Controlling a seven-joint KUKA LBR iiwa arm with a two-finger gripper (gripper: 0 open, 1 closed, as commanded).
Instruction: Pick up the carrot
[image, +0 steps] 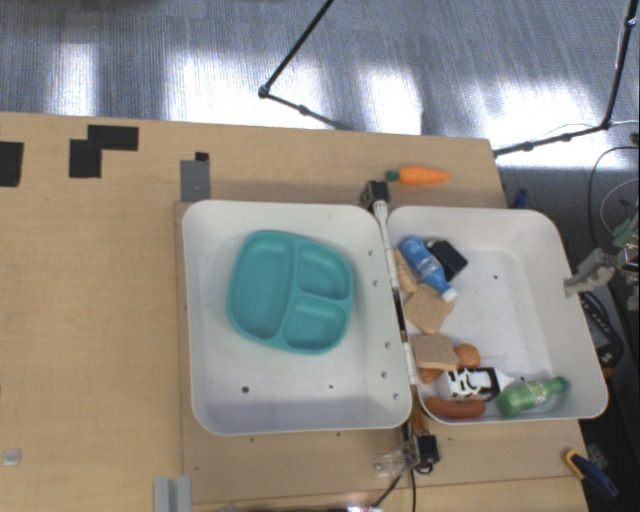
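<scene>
Camera view: carrot (420, 177) on the bench beyond the bins, outside both, untouched. Gripper (598, 268) at the right edge; jaw state impossible to tell. Pickup not yet begun.

Gripper (600, 268) sits at the far right edge of the camera view, by the right side of the right-hand bin. Only a small grey part of it shows, pale fingertip pieces pointing left, with some greenish bits at about the same height by the frame edge. Finger spacing can't be made out at this size.
</scene>
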